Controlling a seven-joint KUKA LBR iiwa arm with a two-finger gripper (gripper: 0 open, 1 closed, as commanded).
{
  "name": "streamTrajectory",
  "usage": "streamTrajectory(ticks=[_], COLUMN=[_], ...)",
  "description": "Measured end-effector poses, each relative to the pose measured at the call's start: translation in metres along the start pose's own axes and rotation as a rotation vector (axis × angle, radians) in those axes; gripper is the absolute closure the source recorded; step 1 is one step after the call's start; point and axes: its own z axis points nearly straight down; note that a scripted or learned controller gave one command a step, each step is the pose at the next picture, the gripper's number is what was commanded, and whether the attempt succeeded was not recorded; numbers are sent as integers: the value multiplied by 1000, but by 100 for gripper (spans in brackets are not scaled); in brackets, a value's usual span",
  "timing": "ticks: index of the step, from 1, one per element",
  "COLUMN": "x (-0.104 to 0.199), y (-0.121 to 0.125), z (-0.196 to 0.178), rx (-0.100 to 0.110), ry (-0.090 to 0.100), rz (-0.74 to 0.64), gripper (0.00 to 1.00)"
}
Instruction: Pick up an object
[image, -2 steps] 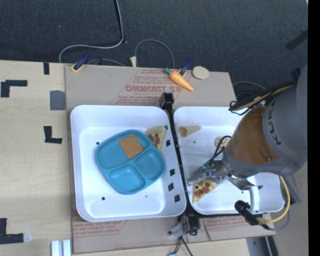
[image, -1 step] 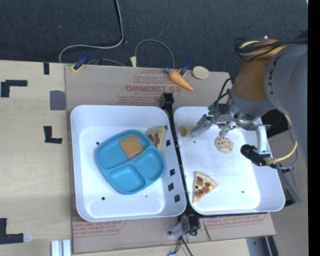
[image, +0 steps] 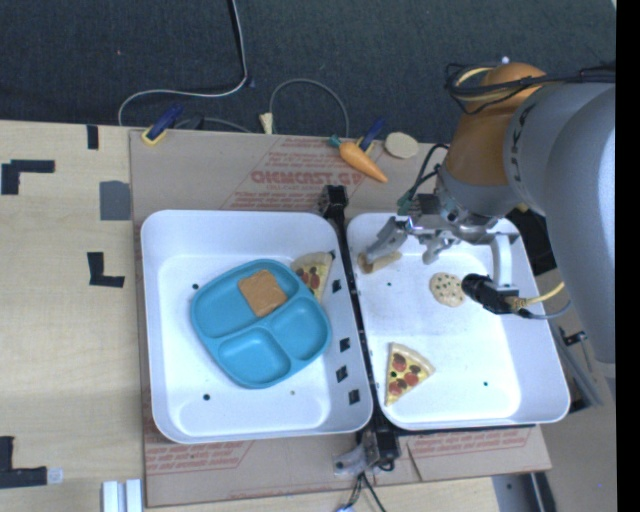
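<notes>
The cookie (image: 447, 289) lies in the right bin (image: 540, 400), just below the jaws (image: 420, 238). It looks small, light, hard and flat, so pinch it by its edges. I cannot tell if the jaws are apart or together. They hang near the bin's top wall.

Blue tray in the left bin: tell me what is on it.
The blue tray holds a brown square of toast in its upper compartment; the two lower compartments show only blue. A pizza slice lies beside its upper right edge. Whatever sits under the toast is covered.
</notes>
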Motion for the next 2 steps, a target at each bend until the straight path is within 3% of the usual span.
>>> streamTrajectory(ticks=[1, 2], x=[-31, -47], y=[50, 50], z=[103, 98], rx=[4, -2], ry=[-9, -2], rz=[1, 3], gripper=[0, 0])
